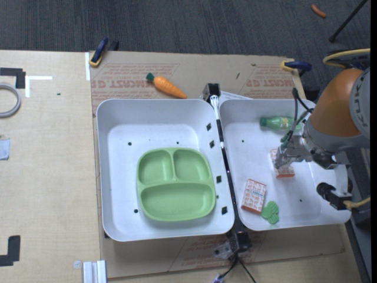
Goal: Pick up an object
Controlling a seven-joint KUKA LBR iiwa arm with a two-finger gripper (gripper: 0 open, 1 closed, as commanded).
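Bins sit side by side on the bench so that things can be lifted from one without crowding the other. In the left bin (112,175) a green divided plate (175,183) lies flat near the middle. The right bin (250,135) carries the loose items: a green bottle (277,122) on its side near the far edge, a small red-and-white carton (254,195) by the near-left corner, and a green leafy toy (271,211) just beside that carton at the near edge. An orange toy carrot (166,85) lies outside both bins, on the cardboard beyond the left bin's far edge.

The arm reaches into the right bin with its gripper (285,165) pointed down around the bin's middle, directly over a small reddish object (285,172) on the floor there. That object seems the likely target, since the tool is set right above it. Whether it is actually caught is too blurred to judge; it may merely be touched from above
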